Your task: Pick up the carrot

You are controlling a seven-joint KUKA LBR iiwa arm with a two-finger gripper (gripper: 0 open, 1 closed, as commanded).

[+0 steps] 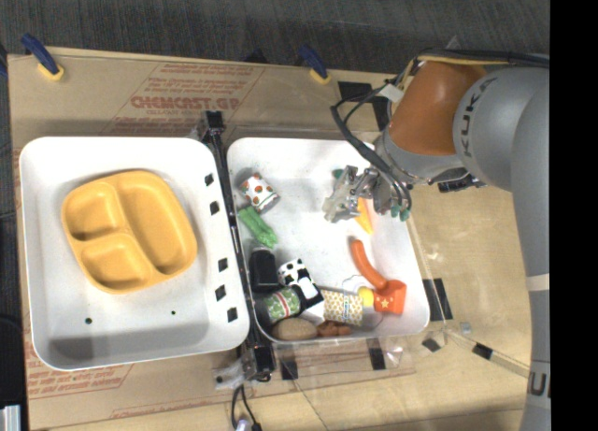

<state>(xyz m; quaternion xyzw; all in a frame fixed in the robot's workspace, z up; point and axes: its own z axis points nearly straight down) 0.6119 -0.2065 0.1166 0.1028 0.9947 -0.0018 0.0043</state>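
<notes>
The hand (348, 193) hangs just above the carrot (367, 267); its grip is too blurred to tell. The arm partly hides a yellow-orange piece (363, 221) beside it.

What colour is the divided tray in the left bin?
Yellow: the divided tray shows clearly in the camera view.

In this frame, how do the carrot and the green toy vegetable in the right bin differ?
The carrot is orange; the green toy vegetable is green. The carrot looks longer and lies toward the bin's right side, near the red and yellow bottle; the green one lies by the left wall, below the small can. The carrot is nearer the gripper. Both lie flat on the right bin floor, slanting the same way.
</notes>
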